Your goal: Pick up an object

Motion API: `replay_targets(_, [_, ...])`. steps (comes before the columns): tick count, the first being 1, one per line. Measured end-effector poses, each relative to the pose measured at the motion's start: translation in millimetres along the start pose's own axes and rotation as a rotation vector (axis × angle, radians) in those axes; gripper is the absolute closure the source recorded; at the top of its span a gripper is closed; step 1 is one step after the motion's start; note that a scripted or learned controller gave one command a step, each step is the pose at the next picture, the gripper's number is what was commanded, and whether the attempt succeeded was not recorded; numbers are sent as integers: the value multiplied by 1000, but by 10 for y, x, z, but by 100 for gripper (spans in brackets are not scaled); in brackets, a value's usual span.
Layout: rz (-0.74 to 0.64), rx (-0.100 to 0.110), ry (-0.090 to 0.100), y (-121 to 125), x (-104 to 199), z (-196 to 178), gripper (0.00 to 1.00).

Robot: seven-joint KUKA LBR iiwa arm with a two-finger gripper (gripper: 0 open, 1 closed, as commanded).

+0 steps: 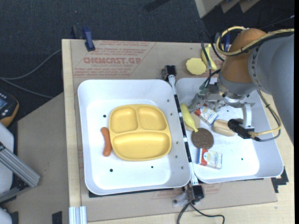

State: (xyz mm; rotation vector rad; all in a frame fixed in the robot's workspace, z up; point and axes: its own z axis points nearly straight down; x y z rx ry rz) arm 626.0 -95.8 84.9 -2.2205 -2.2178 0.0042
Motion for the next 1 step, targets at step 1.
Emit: replay_targets(1, [-3,-9,-2,340,-87,-3,0])
